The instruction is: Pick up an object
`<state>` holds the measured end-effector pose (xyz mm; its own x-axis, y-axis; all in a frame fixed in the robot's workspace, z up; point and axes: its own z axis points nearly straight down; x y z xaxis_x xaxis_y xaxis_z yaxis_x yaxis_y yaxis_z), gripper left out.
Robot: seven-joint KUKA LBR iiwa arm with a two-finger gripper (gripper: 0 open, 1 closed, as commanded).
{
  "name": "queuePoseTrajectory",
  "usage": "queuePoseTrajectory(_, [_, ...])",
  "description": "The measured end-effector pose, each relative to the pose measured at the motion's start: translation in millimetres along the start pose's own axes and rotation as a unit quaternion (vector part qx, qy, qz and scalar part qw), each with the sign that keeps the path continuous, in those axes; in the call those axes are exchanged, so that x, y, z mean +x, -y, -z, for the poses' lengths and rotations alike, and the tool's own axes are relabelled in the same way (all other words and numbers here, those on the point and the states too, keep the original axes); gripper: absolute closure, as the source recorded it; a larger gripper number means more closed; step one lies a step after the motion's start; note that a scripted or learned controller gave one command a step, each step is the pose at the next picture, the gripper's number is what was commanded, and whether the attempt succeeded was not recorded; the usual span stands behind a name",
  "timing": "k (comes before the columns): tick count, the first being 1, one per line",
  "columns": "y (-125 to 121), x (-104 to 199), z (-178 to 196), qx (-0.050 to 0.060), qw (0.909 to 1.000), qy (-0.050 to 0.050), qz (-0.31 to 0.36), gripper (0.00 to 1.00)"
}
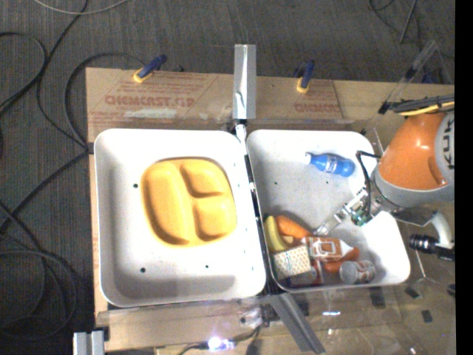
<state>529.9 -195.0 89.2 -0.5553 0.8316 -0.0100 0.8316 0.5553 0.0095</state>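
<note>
Six or so objects wait in the right bin [384, 235], and none is lifted yet: you are at the approach. The fingers [324, 230] read as one slim prong, drawn together with nothing between them, so I judge no grasp has been made.

Nearest the tips, just below them, lies a white and orange carton [327, 249]. Just to their left is an orange piece [293, 228], touching a yellow banana [273, 234]. Below and left of them is a pale meshed packet [290, 259]. Below and right of them is a grey can [358, 271] with an orange end. A blue bottle [330, 163] lies alone, well apart above them.

For the carton, you would need the fingers spread, brought down on either side of it, then closed. The pile is tight, so a neighbour may get nudged. The bottle looks the cleaner target.

Far left of the fingers, the left bin [118, 272] holds a yellow divided tray [190, 200]. Both bins sit on the cardboard-topped desk [148, 102]
</note>
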Motion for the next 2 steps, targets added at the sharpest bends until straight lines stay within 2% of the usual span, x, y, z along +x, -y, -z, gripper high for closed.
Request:
queuePoseTrajectory(1, [-46.3, -51.7, 155.7, 0.007, 0.9906, -0.004, -0.136, 0.0])
queuePoseTrajectory(2, [-63.5, -68.1, 8.3, 0.003, 0.9886, -0.005, -0.15, 0.0])
